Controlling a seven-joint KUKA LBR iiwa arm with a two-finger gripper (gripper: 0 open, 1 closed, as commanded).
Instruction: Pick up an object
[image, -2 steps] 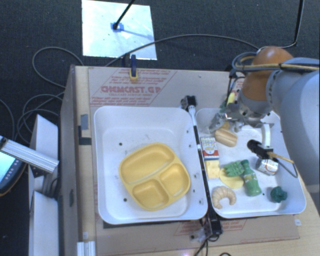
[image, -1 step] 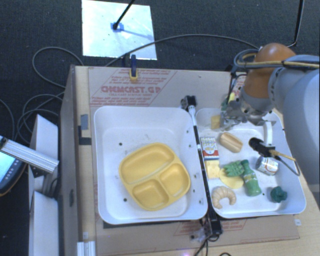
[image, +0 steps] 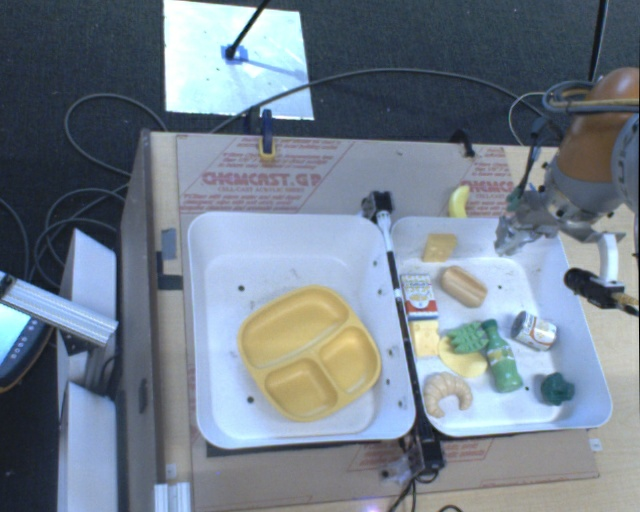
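While the end effector (image: 508, 238) hovers at the right bin's (image: 585, 352) far edge, its grip state seems unreadable.

The left bin (image: 215, 250) is open along its back and left side; a yellow divided plate (image: 310, 350) fills its middle and front. The right bin (image: 590, 385) is crowded: a hot dog (image: 464, 286), cheese wedge (image: 439, 247), carton (image: 419, 291), green bottle (image: 502, 356), can (image: 535, 331), croissant (image: 447, 392) and broccoli (image: 556, 388) lie close together, with narrow gaps between. Bare floor shows at its back right corner, under the claw (image: 512, 237). A banana (image: 458, 201) lies on the counter (image: 300, 175) behind the bin.
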